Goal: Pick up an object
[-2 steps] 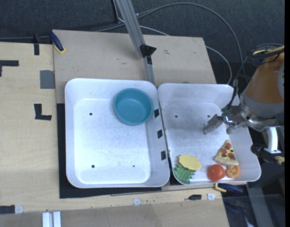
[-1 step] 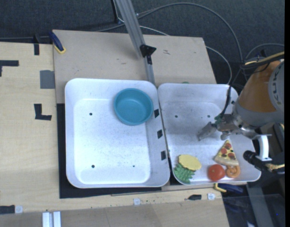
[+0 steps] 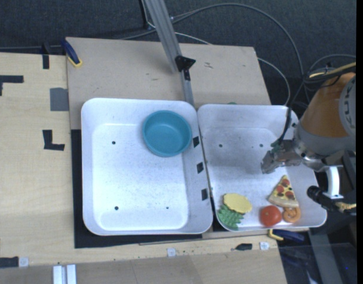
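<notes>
- The bench (image 3: 28, 158), a pale wooden surface with black tape marks, fills the left and middle of the frame, with dark floor along the top.
- The left bin (image 3: 104, 218), white and shallow, sits left of centre on a dark mat.
- A blue bowl (image 3: 166, 133) stands upright in the upper right corner of the left bin, close to the wall it shares with its neighbour.
- A grey metal pole (image 3: 164, 28) slants down from the top of the frame and ends at the top edge where the two bins meet.
- The right bin (image 3: 240, 129) lies just beside the left one, right of centre; its upper half is bare speckled white.
- A yellow and green toy food piece (image 3: 234, 209) lies at the lower left of the right bin, against the bottom wall.
- A red tomato-like ball (image 3: 270, 216) rests at the bottom wall, just right of the yellow and green piece.
- A pizza slice toy (image 3: 283, 192) lies just above the ball, towards the bin's lower right.
- A small orange round piece (image 3: 291, 214) sits beside the ball, below the pizza slice.
- The gripper (image 3: 272, 163) hangs over the right half of the right bin, just above and left of the pizza slice; whether it is wide or narrow I cannot tell, and nothing shows in its grasp.
- The arm (image 3: 326, 120), grey with an orange band, enters from the right edge of the frame.
</notes>
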You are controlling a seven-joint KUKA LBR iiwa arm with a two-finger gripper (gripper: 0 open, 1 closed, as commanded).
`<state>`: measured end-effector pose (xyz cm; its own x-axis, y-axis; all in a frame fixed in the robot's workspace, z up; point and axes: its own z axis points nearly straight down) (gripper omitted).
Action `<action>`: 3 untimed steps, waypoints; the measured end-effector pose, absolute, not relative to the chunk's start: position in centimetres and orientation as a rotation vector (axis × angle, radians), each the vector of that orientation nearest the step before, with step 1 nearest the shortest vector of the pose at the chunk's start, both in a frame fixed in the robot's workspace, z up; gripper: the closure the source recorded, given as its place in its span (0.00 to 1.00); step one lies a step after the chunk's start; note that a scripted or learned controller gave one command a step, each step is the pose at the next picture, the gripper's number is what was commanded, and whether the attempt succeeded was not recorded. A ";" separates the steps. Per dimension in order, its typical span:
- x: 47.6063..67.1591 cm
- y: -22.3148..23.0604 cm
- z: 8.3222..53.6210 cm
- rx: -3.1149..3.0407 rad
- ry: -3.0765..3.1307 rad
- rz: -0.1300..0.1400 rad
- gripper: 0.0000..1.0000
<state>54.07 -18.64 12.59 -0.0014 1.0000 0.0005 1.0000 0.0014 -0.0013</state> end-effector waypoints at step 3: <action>54.9 -13.2 22.4 -2.216 -2.227 -0.002 1.00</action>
